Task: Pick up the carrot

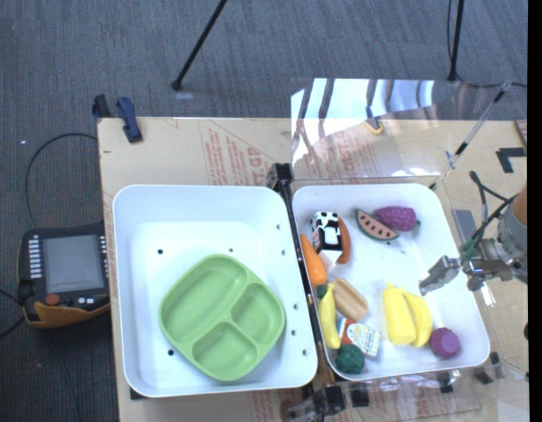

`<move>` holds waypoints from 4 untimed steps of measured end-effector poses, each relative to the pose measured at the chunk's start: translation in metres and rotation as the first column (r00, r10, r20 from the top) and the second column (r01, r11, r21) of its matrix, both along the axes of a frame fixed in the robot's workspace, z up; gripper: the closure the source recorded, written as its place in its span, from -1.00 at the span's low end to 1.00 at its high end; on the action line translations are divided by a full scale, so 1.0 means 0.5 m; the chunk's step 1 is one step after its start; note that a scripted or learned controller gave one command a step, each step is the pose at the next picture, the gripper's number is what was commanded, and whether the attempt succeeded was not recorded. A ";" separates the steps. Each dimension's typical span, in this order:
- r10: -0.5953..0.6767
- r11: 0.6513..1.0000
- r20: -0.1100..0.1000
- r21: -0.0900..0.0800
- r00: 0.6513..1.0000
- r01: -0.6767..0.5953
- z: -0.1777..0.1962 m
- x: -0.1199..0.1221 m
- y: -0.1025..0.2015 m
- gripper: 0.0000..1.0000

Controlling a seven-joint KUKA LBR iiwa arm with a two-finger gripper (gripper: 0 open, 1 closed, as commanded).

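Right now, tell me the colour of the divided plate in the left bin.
Light green: the divided plate shows best in the camera view.

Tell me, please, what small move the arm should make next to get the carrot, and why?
Probably a sideways move across the right bin towards the divider. The gripper sits near the bin's right side, beside the yellow bananas, while the carrot lies against the left wall, next to the hot dog. It should line up above the carrot before descending.

Right bin [446, 202]: centre floor lay open. Carrot [313, 263] sat hard against the left wall, hemmed by a milk carton [327, 230] and hot dog [350, 297], seemingly touching both.
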State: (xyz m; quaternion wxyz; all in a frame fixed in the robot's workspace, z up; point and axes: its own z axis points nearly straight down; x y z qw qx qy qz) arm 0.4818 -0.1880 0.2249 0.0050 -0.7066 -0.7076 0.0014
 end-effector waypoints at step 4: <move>-0.542 0.841 0.007 -0.002 0.841 0.542 -0.271 0.057 0.215 -1.00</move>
